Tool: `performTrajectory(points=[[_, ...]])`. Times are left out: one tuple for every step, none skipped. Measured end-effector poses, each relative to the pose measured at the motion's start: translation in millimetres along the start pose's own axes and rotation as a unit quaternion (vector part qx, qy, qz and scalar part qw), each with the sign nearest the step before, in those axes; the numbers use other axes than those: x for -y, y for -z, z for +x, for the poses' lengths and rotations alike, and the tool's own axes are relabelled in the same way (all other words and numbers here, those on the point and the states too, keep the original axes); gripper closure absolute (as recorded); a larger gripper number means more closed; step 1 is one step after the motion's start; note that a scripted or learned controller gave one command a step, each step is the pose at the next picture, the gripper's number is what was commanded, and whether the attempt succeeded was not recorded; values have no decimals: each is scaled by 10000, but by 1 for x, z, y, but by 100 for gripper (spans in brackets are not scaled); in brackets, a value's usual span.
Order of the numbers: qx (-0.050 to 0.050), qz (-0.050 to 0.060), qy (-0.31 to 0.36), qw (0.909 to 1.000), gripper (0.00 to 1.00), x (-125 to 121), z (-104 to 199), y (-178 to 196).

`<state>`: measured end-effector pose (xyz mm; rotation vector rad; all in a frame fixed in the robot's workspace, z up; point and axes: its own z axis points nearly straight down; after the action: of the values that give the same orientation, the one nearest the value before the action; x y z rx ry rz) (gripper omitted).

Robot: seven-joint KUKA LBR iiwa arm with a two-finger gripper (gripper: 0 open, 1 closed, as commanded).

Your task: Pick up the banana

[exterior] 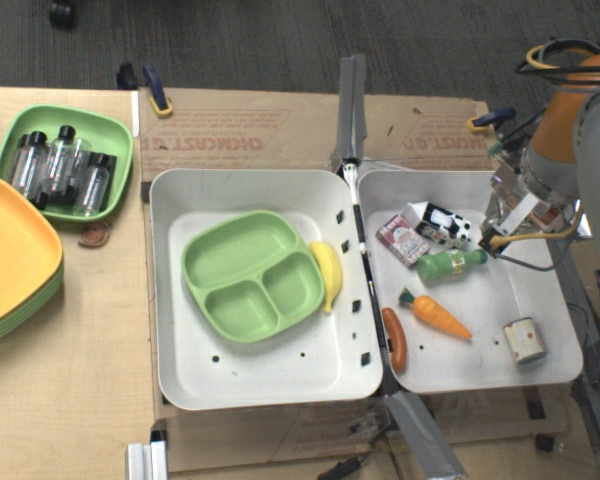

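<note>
- Because the desk (pixel 80 388) carries two bins, the split matters: the left bin (pixel 240 383) holds the banana (pixel 328 273), while the arm hangs over the right bin (pixel 550 298).
- The green plate (pixel 252 276) takes up much of the left bin, and the banana lies against its right rim.
- The banana's long axis runs roughly top to bottom of the view, so a grasp should probably cross it sideways.
- The claw (pixel 507 211) is well apart from it, to the view's right beyond the divider. I cannot tell whether it is wide or narrow.
</note>
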<state>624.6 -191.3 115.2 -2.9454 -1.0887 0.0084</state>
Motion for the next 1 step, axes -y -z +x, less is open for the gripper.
performTrajectory(points=[[0, 1, -172, 9999, 100, -5, -5, 4]])
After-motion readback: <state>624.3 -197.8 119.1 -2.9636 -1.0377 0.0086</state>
